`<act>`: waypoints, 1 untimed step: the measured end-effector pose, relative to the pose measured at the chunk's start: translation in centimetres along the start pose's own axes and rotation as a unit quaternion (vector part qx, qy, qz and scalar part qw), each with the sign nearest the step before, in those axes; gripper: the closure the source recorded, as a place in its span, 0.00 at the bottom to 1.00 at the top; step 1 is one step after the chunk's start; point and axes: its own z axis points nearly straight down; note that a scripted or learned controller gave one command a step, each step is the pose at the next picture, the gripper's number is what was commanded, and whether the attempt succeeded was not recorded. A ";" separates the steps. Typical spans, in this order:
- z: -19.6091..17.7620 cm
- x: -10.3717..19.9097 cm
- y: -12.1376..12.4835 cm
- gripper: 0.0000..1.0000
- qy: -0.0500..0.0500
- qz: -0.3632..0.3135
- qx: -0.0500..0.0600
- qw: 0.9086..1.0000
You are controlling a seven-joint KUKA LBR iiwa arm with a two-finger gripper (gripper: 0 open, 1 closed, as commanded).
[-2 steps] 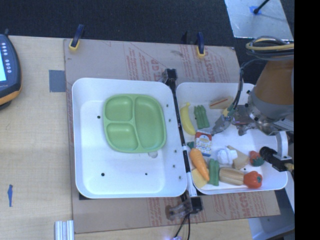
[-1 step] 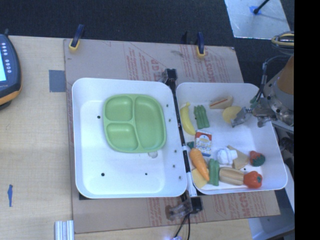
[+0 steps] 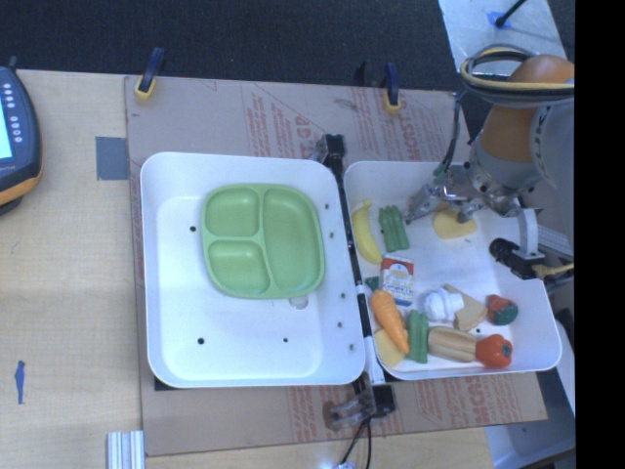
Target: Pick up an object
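Gripper (image 3: 451,201): we are seeing it hanging low in the right bin (image 3: 543,358), grip state we cannot tell | yellow piece (image 3: 454,227): lying just beneath it, touching or nearly so | banana (image 3: 365,234): lying well apart toward the left bin (image 3: 156,262)

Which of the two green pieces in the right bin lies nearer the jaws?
The upper green piece, beside the banana; the other green piece lies low in the bin beside the carrot.

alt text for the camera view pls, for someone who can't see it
A grey robot arm with an orange band reaches in from the right, its gripper low over a pale yellow piece in the right bin, which holds toy food. The left bin holds a green divided plate.
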 end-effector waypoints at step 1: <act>-7.0 -5.0 1.2 0.00 -0.001 0.004 -0.001 1.000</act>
